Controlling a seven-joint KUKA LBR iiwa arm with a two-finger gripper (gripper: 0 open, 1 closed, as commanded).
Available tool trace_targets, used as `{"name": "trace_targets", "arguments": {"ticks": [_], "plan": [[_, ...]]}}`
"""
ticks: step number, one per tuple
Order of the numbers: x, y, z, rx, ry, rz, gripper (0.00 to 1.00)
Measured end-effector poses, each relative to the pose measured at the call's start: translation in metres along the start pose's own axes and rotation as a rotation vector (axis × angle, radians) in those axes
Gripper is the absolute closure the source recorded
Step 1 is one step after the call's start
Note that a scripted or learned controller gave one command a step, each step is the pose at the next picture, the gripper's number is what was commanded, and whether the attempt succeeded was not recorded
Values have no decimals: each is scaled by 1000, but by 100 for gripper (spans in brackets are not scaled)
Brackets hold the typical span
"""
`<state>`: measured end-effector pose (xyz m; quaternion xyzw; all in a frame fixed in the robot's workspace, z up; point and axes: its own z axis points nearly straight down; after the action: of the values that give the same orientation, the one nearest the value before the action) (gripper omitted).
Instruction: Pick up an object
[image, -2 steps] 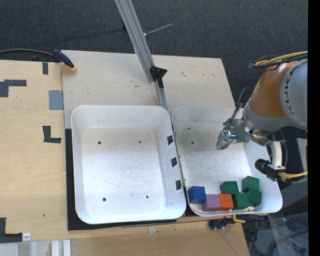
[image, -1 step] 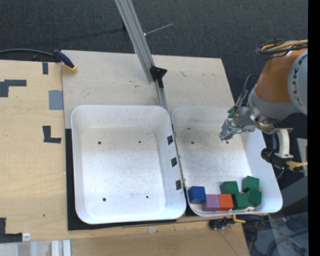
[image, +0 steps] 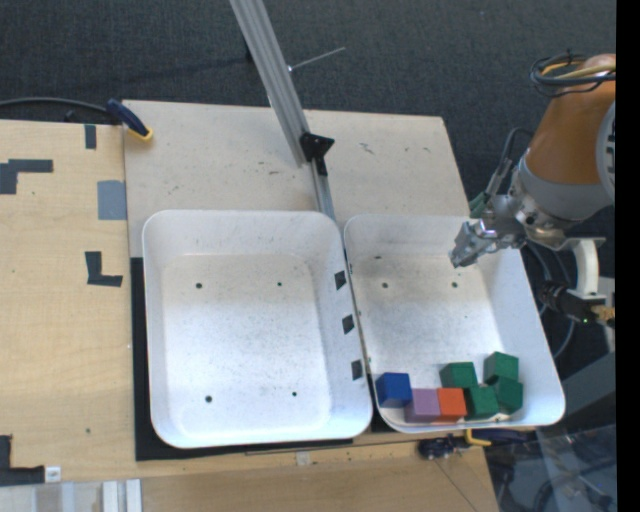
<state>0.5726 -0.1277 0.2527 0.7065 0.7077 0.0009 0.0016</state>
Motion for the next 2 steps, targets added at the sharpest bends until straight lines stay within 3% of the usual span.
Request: {"name": "trace_targets", "arguments": {"ticks": [2], "plan": [[100, 8, 10, 5, 2, -4, 100]]}}
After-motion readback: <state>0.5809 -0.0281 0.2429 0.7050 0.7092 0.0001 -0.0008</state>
